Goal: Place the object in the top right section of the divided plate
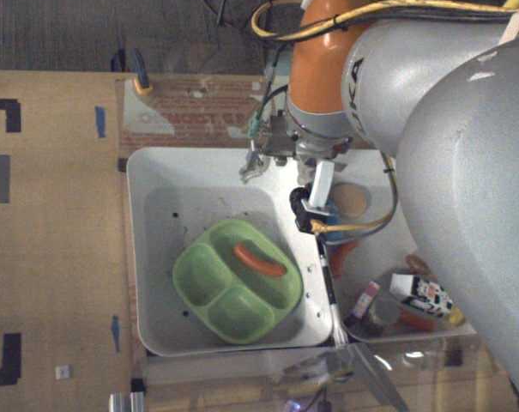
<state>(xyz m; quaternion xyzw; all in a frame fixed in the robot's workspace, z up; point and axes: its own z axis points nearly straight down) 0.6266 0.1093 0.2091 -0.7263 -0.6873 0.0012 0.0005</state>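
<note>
From above, the grey arm (448, 118) with its orange band (323, 54) reaches in from the right and ends over the far rim of the left white bin (147, 256). The claw (257, 163) hangs there at the bin's upper edge, near the dividing wall between the two bins; its small metal tips are seen from above against the white wall, and the view does not let one tell whether they are spread or closed, nor whether anything sits between them. Nothing is seen touching the claw. The green divided plate (209, 283) lies tilted on the floor of the left bin, with three sections showing. An orange-red sausage-shaped object (260, 261) lies in the plate's upper right section, slanting across it, well apart from the claw. A yellow cable (371, 11) loops over the arm and another runs down past a black fitting (302, 211) on the wrist. In the right bin (375, 333) lie a tan round object (349, 201), an orange-red piece (340, 256), a pink-capped tube (364, 299) and a white carton with black and red print (424, 292); its lettering is too small to read. Dark letters run along the arm's grey casing but only partly show. The worktop (53, 230) is light brown with blue tape marks (99, 121) and black corner marks (3, 114).
</note>
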